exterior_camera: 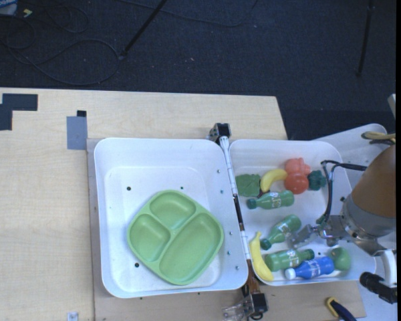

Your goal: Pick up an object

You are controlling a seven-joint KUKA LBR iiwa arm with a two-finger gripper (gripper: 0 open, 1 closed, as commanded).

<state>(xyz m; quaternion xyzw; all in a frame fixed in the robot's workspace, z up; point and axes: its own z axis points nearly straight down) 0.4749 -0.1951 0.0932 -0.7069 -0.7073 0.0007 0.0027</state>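
The gripper point(319, 232) hangs low in the right bin point(254, 154), fingers spread and grasping nothing, just beside a green bottle point(281, 231) lying among other toys. The approach step seems underway; next it must centre over the bottle and close.

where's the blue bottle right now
The blue bottle lies in the right bin, near its front edge, just below a green bottle and right of a banana.
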